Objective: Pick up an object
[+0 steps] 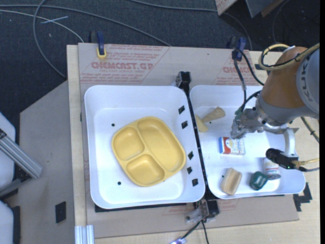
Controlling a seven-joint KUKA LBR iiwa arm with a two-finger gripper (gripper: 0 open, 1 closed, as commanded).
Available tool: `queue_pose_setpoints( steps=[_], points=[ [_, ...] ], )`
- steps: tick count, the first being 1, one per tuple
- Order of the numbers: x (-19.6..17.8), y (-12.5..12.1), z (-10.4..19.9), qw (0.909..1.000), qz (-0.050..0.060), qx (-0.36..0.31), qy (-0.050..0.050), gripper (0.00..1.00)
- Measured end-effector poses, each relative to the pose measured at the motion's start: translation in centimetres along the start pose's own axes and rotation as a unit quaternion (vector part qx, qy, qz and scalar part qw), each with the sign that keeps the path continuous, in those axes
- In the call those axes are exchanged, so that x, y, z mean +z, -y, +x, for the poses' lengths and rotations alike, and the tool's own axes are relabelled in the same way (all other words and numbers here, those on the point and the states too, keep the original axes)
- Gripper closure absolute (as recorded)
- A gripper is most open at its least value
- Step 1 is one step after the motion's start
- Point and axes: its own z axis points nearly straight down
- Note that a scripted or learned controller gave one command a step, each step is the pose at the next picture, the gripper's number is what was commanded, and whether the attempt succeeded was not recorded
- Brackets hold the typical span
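Observation:
My gripper hangs low over the right bin, reaching in from the right under the grey and orange arm. Just below its tip lies a small white box with red and blue print. A beige crumpled piece lies to the gripper's left, near the bin's dividing wall. Toward the front of the bin are a tan cylinder, a teal object and a small red and white item.
The left bin holds a yellow divided plate. Black clips sit along the wall between the bins. A cable runs from the bench's back edge down to the wrist.

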Motion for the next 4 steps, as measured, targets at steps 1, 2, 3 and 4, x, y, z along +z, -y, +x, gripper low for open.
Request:
queue_pose_setpoints(
  steps=[1,2,3,4],
  points=[
    [-4.7,-0.8,0.6,1.0000,-0.003,-0.001,0.001,1.00],
    [-10.1,-0.9,-0.5,1.0000,-0.003,0.000,0.002,1.00],
    [-11.4,-1.0,-0.5,1.0000,-0.001,0.000,0.001,1.00],
    [-10.8,-0.3,4.0,1.0000,0.002,-0.003,-0.001,1.00]
  ],
)
